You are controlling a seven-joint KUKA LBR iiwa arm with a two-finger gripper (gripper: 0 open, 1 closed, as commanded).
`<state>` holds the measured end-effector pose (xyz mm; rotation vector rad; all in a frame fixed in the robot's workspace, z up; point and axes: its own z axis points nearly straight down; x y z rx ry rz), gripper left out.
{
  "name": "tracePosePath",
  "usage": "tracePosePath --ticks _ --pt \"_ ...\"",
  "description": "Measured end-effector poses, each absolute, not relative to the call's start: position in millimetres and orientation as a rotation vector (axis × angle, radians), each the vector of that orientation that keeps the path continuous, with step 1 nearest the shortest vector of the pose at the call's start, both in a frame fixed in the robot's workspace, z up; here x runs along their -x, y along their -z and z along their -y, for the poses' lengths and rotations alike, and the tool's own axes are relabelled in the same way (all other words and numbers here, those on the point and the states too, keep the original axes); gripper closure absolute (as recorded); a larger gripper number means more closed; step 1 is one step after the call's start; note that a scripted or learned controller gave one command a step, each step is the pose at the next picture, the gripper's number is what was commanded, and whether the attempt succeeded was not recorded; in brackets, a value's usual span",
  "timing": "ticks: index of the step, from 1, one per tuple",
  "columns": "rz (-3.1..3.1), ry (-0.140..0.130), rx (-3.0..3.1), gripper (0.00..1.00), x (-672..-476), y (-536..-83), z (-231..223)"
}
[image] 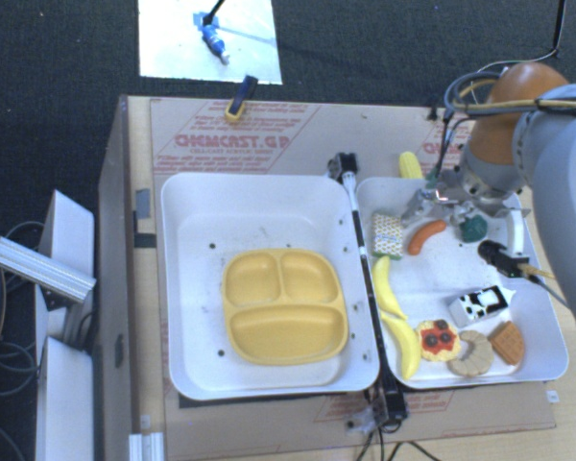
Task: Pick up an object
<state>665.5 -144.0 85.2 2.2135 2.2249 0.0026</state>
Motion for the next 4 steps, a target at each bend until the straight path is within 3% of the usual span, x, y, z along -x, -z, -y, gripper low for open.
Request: tracePosePath --ticks 1,2,4 --pt "-2.228 -0.004 -2.206 1.0 -666.5 -96 144" --pt "-2.228 -0.004 -2.206 0.0 -666.4 -96 144" --pt "-2.223 -0.001 -2.216 0.0 -638.8 -85 128"
